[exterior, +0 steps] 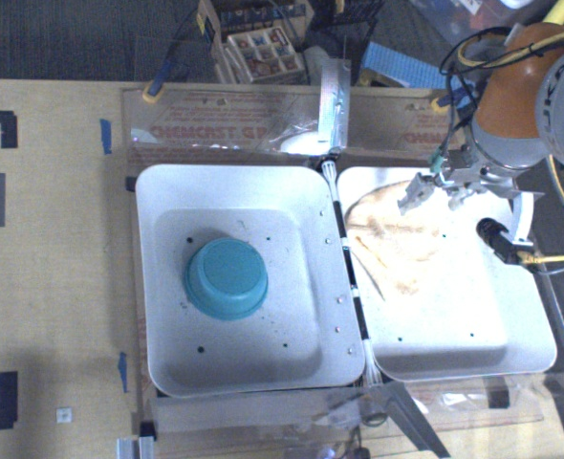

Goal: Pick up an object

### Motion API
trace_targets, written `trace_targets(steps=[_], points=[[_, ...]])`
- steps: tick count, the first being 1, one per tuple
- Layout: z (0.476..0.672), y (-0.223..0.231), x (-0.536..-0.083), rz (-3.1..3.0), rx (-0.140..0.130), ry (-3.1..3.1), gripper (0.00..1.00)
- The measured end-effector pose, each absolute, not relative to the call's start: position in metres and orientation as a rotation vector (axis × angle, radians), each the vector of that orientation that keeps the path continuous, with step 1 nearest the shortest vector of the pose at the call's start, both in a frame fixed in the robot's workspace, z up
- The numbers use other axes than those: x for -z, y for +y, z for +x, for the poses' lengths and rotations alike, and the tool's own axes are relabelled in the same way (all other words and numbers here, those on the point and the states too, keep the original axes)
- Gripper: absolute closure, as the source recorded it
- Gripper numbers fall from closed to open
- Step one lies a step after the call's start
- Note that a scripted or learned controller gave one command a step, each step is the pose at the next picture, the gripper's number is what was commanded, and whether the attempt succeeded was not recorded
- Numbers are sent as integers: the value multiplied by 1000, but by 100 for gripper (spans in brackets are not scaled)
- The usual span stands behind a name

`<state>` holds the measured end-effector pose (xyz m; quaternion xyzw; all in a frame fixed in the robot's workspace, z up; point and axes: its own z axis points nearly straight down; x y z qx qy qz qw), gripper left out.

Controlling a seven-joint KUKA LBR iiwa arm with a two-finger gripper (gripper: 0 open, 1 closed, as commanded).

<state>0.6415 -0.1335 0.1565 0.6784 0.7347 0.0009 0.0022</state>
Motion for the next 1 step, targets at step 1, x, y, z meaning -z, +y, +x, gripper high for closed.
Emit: trace_targets(steps=[1], points=[[668,-178,-161,2090,-2,2338,0]])
